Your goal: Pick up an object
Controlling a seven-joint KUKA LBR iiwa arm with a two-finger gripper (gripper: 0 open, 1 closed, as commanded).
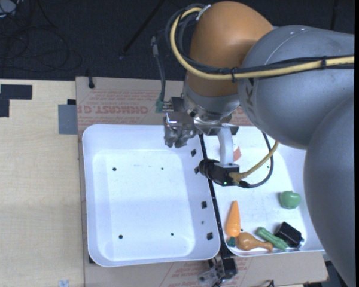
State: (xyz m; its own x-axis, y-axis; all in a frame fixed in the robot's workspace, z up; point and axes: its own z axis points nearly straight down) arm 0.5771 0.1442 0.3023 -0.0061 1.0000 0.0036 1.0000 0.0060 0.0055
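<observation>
A toy carrot (233, 219), a green bean (271, 237) and a black block (289, 233) lie at the near end of the right bin (260, 203), a green ball (290, 199) farther back, while the gripper (178, 131) hovers above the left bin's (102, 160) far edge, its grip impossible to tell.

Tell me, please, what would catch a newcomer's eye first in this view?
The big grey arm with its orange band dominates the upper right, its gripper above the left bin's far edge. Next, the bright cluster in the right bin's near corner: orange carrot, green ball, black block.
</observation>
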